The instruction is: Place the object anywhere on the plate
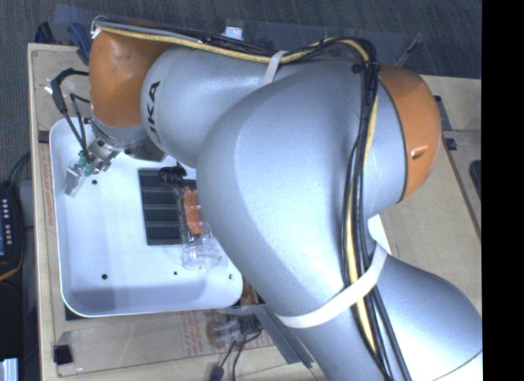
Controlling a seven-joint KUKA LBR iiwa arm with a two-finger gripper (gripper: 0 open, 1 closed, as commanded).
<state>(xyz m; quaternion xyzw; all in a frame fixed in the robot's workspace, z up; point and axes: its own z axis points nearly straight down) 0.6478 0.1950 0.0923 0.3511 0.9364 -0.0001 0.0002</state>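
Observation:
The grey arm with its orange band (123, 68) covers most of the camera view and reaches over the left white bin (106, 289). My gripper (195, 250) hangs low over the middle of that bin, below a black ribbed block (160, 206) and a small orange part (191, 210). Its tip looks like clear plastic against the white floor, and I cannot make out anything held there. The arm's bulk hides the right side of the bench.
A cable connector (80, 170) sticks out from the wrist near the bin's left wall. Black cables (364, 125) run along the arm. The wooden bench edge (164, 338) lies in front of the bin.

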